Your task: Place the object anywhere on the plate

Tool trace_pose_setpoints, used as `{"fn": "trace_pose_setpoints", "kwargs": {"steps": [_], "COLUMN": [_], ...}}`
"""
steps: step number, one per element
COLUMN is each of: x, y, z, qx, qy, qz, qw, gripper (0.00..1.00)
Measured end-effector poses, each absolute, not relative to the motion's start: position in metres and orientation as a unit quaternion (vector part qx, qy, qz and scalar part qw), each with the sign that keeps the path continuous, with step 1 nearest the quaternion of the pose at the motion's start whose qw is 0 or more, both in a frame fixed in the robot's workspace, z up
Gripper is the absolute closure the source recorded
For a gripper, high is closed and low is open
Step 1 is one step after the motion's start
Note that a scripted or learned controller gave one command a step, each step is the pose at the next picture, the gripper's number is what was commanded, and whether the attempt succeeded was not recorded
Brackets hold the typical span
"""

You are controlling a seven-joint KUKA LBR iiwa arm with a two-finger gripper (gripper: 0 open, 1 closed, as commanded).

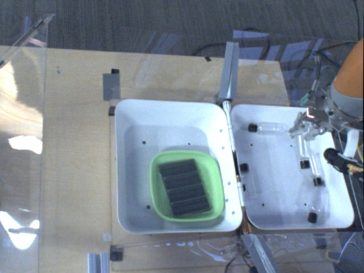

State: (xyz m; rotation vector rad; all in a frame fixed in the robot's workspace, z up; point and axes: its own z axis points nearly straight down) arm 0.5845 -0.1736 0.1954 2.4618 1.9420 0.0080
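Object [183, 187]: on the bench [74, 169], in the left bin [131, 152], the green plate [156, 178] carries this dark ridged block flat. Placing looks done; next calls only for keeping clear. The gripper [310, 127] hangs over the right bin's [273, 209] far corner, and I cannot tell whether it is open or closed.

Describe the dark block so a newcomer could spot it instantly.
Find the left white bin. In it sits a green square plate, and the dark block lies on that plate. It is the one ridged, charcoal slab there.

No text, label, brand or number can be read anywhere.
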Motion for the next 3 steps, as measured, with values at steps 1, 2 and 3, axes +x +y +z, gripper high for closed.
{"fn": "trace_pose_setpoints", "kwargs": {"steps": [1, 2, 3], "x": [0.544, 0.511, 0.504], "y": [-0.117, -0.042, 0.017], "z": [0.168, 0.185, 0.184], "qx": [0.772, 0.69, 0.588], "qy": [0.636, 0.724, 0.809], "qz": [0.0011, 0.0019, 0.0017], "qw": [0.001, 0.001, 0.001], "gripper": [1.0, 1.0, 1.0]}}
